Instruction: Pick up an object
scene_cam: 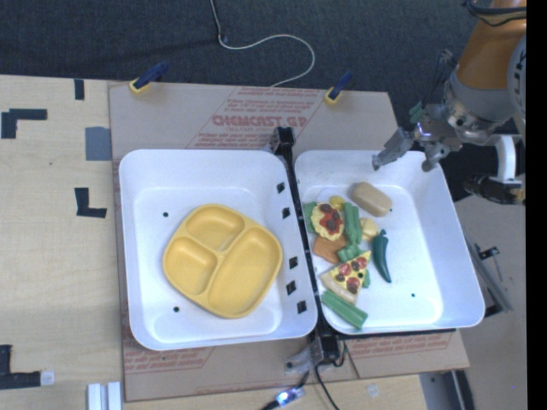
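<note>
A pale wooden worktop [51,254] carries dark tape marks at nine o'clock. A brown cardboard sheet [248,118] with red print lies on it, held by two blue-and-yellow clamps [148,77] at twelve o'clock. Dark carpet [128,15] lies beyond, crossed by a thin white cable [273,45].

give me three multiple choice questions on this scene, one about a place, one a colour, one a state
1. Where does the yellow divided plate lie?
A. in the left bin
B. in the right bin
C. on the cardboard

2. What colour is the chilli pepper in the right bin?
A. red
B. dark green
C. purple

3. How does the claw stand?
A. shut on the potato
B. open above the right bin's far edge, holding nothing
C. resting on the plate

Answers:
1 A, the plate sits alone in the left bin.
2 B, it is dark green, beside the pizza slice.
3 B, its fingers are spread, with the potato lying apart below.
</note>
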You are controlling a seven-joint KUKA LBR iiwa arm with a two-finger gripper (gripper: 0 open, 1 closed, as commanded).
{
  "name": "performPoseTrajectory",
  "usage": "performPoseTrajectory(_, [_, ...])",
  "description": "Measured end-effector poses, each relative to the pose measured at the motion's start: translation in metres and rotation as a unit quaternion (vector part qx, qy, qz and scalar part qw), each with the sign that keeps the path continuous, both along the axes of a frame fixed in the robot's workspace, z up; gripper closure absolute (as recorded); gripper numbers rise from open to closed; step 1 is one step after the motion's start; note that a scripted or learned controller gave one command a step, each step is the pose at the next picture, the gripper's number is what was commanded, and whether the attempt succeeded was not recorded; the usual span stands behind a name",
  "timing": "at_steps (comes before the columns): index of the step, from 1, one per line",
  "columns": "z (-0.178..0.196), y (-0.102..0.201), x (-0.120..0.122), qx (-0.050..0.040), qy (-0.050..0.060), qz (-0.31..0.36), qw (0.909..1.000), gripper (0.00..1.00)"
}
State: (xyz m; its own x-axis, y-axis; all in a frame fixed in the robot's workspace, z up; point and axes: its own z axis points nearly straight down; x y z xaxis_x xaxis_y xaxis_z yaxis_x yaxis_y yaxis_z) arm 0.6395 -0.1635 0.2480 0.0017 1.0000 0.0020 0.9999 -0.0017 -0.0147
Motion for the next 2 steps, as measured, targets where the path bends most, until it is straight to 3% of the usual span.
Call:
performPoseTrajectory(1, [0.008,0.000,0.002,-0.0012,-0.007,0.001,1.0000,0.00])
performPoseTrajectory(2, [-0.048,0.001,0.012,-0.0010,-0.004,0.002,1.0000,0.00])
